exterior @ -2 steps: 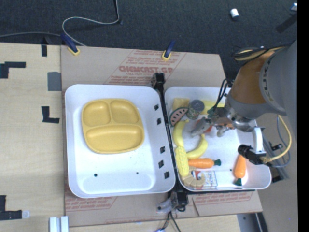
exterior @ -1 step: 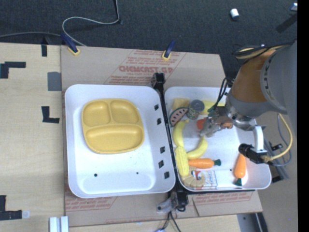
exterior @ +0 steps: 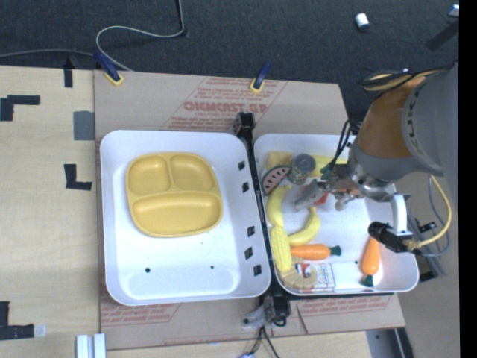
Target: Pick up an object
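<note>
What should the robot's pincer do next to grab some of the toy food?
Probably lower a little. The pincer hangs in the right bin just above the banana, beside the small tin can, and nothing shows between its fingers yet. The banana lies closest underneath, so easing down onto it looks like the likeliest way to get a grip.

The arm point(exterior: 436, 118) is a thick, rounded grey body with a broad orange band point(exterior: 387, 121) above the wrist, black cables and a yellowish hose point(exterior: 440, 226) trailing beside its metallic grey wrist.
</note>
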You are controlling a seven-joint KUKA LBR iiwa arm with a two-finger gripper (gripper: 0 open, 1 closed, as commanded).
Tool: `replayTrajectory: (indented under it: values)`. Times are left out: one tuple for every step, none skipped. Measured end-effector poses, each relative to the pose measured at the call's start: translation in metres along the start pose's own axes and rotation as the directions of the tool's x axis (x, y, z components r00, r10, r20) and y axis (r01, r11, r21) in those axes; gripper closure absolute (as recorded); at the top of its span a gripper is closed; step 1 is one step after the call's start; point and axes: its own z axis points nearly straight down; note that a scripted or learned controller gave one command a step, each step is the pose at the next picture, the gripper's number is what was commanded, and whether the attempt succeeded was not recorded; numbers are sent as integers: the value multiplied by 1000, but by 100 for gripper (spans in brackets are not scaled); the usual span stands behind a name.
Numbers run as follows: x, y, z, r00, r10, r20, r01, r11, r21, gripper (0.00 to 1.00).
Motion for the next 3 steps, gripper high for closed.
replayTrajectory:
  values:
    - [7,52,45,1000,14,13,-14,999,-30,0]
    - [7,52,37,1000,12,16,-12,999,-32,100]
    - [52,20,-95,1000,14,16,-14,999,-30,100]
